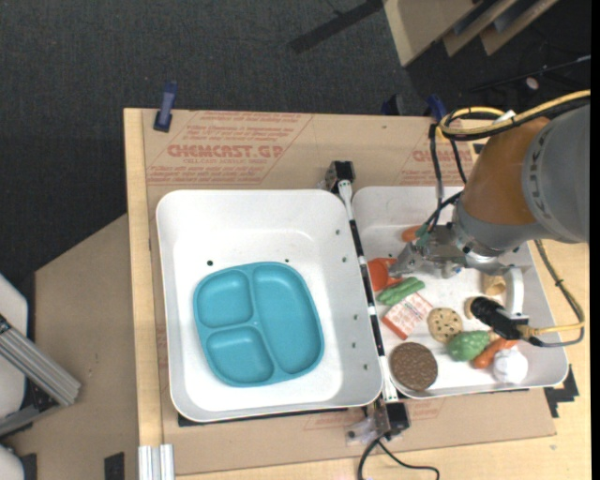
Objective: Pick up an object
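From the brown disc [413, 365] and cookie [443, 323] at the right bin's [553, 375] near edge back to the green pod [400, 290], the claw [424, 259] hangs low, its opening impossible to judge, so it should settle squarely over one toy before closing.

A dark grey carpet [141, 56] covers the floor around the bench — evenly lit, with no hard shadows. The bench top [141, 309] is pale wood, and a brown protective sheet [234, 145] printed with red lettering lies over its far part, held by a blue clamp [166, 105] at the far left corner. Light wooden furniture [459, 28] stands at the top right, and a ribbed metal rail [33, 361] crosses the lower left — beside it, something white [9, 300] sits at the left edge.
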